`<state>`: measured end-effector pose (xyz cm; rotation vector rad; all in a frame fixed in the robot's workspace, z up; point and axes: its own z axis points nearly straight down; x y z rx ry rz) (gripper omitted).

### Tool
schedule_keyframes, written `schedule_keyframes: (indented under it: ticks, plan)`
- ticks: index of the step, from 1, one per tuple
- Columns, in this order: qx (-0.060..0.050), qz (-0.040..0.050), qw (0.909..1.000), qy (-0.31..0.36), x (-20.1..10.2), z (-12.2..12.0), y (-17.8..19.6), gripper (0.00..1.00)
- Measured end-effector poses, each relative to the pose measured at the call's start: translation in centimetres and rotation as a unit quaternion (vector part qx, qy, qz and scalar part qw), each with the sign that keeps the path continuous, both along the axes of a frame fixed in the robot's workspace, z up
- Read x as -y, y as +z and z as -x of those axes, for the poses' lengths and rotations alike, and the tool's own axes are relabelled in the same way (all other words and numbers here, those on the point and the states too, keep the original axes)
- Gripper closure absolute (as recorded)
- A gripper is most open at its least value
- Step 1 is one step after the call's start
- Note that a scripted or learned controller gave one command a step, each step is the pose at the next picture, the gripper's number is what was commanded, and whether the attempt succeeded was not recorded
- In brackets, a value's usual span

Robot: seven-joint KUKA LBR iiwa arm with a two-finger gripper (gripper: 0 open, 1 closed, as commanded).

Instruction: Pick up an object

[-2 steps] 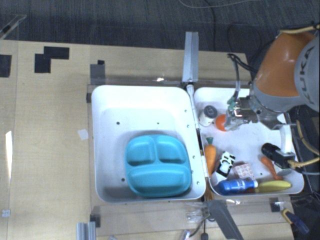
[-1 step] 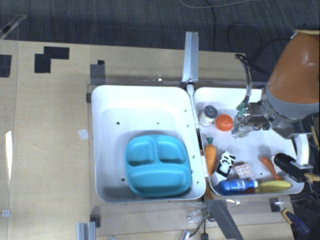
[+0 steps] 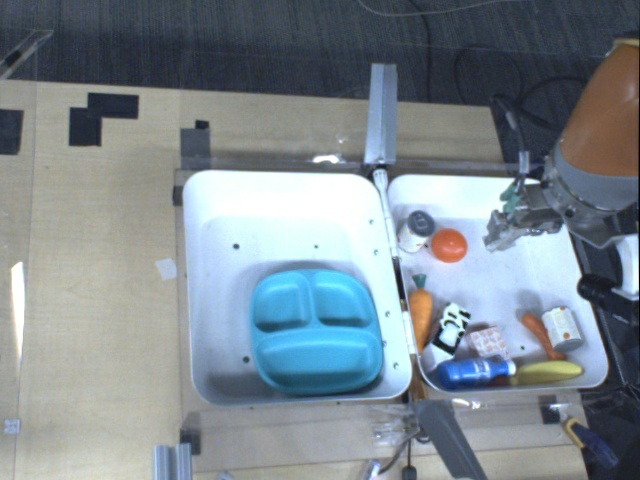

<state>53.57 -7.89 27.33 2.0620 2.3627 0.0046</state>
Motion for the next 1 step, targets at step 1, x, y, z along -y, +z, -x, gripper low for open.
schedule_keyframes:
  ticks: [1]
  plan:
    - [0.000,0.0000,0.9994,0.034,-1.73,-2.93,-1.37,1.00]
